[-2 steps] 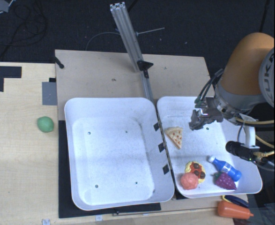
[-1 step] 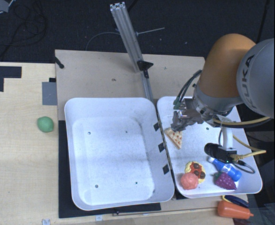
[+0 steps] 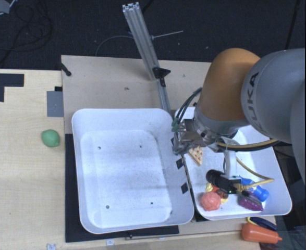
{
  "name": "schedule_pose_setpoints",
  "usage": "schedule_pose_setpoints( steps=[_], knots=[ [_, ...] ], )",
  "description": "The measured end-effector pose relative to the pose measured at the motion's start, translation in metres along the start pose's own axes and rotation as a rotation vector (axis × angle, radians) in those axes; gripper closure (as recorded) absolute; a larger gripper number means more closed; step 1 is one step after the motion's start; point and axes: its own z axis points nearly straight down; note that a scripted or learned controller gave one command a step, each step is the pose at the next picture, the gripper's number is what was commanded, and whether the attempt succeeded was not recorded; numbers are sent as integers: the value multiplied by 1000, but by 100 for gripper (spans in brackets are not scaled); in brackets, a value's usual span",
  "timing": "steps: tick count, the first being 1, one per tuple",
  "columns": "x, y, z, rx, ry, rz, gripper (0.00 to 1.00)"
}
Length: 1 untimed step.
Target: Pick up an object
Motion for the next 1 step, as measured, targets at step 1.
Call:
schedule_pose_setpoints(
  steps=[1],
  knots=[
    [47, -2, -8, -2, -1, 1, 100]
  ],
)
